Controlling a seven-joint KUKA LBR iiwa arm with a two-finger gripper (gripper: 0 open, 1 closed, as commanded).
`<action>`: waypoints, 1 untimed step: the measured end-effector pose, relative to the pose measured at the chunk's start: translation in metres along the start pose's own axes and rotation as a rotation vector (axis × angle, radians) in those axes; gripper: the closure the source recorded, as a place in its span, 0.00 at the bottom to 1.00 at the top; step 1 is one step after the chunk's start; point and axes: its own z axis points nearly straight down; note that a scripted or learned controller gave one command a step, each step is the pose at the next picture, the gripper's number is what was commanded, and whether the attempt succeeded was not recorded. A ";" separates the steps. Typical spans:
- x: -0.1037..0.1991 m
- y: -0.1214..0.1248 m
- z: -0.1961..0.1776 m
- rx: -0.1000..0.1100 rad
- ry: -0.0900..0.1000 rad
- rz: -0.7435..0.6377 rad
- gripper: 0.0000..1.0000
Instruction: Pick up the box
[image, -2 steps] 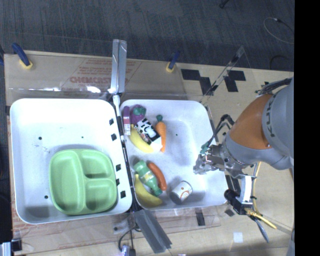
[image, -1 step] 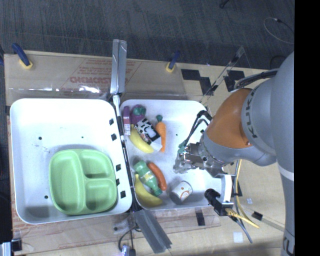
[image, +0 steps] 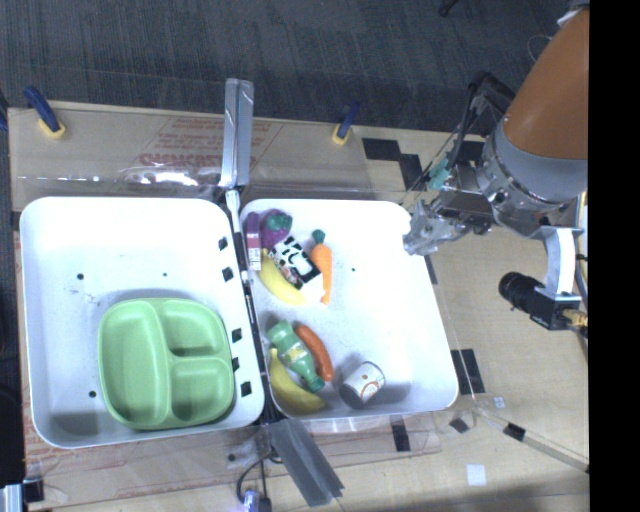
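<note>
Right bin (image: 425, 330) taken as the landmark. The claw (image: 420, 238) hangs over its upper right corner, just at the rim, reached in from the right side. Cannot tell how wide the claw stands, and nothing shows in its grip.

The box (image: 290, 262), black and white, lies in the upper left part of this bin, resting on a banana (image: 280, 288). A carrot (image: 324, 270) touches the box on its right; a purple item (image: 272, 224) sits just above it.

Lower left of the bin: a green bottle (image: 293, 350), a second carrot (image: 314, 350) and another banana (image: 292, 395), bunched together. A small can (image: 364, 381) lies just right of them.

Left of the bin, the other bin (image: 50, 240) holds a green divided tray (image: 165, 362). Both stand on the table (image: 505, 360).
</note>
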 end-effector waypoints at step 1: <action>0.002 0.001 -0.010 0.003 0.000 -0.010 1.00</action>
